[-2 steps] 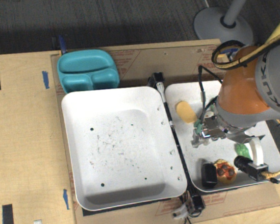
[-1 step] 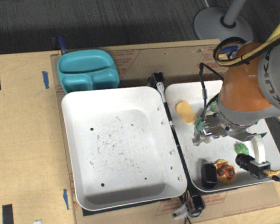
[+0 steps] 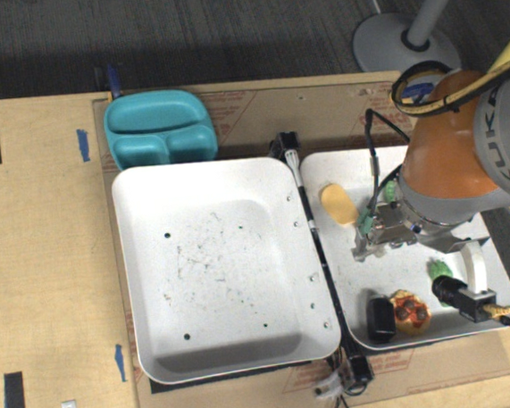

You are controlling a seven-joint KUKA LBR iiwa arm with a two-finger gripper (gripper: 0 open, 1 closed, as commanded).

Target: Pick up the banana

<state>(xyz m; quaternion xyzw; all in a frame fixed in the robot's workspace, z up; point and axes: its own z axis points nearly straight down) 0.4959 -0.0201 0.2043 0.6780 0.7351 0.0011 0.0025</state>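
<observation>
As the fixed overhead camera looks down at a slant, a grey robot arm with a broad orange band (image 3: 447, 149) reaches in from the right over the right-hand shallow white plastic bin (image 3: 357, 328). Its small metal two-finger gripper (image 3: 367, 249) hangs low inside this bin, near the middle. The wrist hardware crowds the fingertips, so whether the jaws are apart or closed cannot be told, and nothing can be seen held between them.

The pale yellow, stubby, rounded banana (image 3: 337, 203) lies on the bin floor up and to the left of the jaws, near them but apart. Below the jaws, toward the bin's near edge, sit a small black block (image 3: 380, 316) and, touching its right side, a round red and orange mottled toy (image 3: 411, 311). To the lower right of the jaws a small green piece (image 3: 438, 269) shows.

Well to the left of the jaws lies the larger left-hand shallow white bin (image 3: 141, 281), its floor marked with faint specks. Beyond it, at its far edge, rests a teal plastic divided tray (image 3: 160, 127).
</observation>
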